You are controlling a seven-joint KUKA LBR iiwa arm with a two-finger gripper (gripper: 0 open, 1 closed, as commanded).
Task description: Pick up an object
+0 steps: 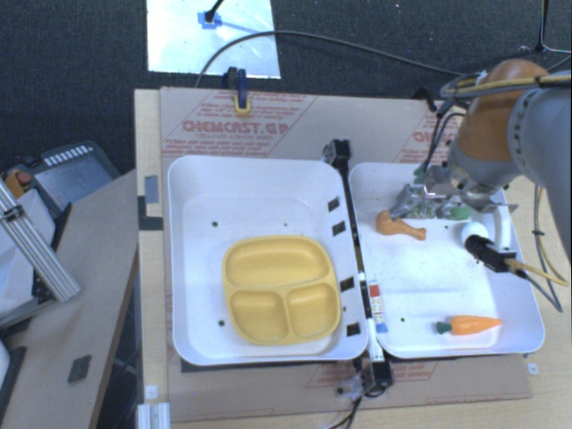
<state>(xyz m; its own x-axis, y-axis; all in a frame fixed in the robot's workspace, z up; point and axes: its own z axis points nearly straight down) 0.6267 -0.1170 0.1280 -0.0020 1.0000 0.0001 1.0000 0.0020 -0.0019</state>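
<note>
A tan drumstick-shaped toy [399,226] lies in the right bin [420,280] near its back left. My gripper [413,202] is low over the bin's back, just above and right of the drumstick's thick end. A green item [459,211] peeks out beside the gripper, partly hidden by it. A toy carrot [471,325] with a green top lies near the right bin's front edge. Nothing shows between the fingers.
The left bin [197,239] holds a yellow three-compartment tray [279,288] toward its front right. A black divider [350,239] with clips runs between the bins. The arm's grey body and orange band [500,114] loom over the right bin's back right corner.
</note>
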